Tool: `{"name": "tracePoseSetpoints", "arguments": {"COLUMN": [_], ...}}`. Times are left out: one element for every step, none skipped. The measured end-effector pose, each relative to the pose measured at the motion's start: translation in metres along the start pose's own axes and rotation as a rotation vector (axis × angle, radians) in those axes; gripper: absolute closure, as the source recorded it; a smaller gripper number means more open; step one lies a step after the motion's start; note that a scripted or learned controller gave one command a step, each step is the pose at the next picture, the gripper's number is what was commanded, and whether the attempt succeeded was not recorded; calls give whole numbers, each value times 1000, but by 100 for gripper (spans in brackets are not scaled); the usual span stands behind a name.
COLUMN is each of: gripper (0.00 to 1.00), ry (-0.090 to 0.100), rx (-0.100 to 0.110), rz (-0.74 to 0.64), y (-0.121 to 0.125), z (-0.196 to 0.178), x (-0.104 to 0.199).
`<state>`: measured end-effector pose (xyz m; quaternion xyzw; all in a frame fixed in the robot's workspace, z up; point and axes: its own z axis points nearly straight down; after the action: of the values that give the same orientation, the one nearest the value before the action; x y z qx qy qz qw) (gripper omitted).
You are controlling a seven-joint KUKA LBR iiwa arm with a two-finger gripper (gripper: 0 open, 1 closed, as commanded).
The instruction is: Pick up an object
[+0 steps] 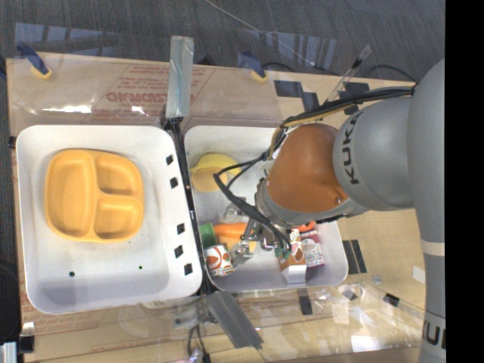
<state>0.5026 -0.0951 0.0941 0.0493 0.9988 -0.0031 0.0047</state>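
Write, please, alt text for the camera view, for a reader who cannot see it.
A grey robot arm with an orange band reaches from the right into the right bin, its gripper low among a yellow fruit, a carrot, a small can and a carton. The left bin holds a yellow divided plate.

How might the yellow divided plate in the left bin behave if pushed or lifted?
The plate looks like moulded plastic, so probably stiff and light. It lies flat on the left bin, so it would likely slide rather than tip. Its smooth, rounded rim may slip from a pinch.

Arm (355,165) over right bin (333,274); yellow divided plate (94,195) in left bin (45,286).
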Motion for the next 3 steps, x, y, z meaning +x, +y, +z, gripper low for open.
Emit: {"name": "tracePoseSetpoints", "arguments": {"gripper": [0,0,0], "ry": [-8,-8,8], "rx": [3,6,-4], "rz": [158,248,167], "y": [-7,-10,-5], "z": [-2,-3,2], "x": [14,20,-17]}}
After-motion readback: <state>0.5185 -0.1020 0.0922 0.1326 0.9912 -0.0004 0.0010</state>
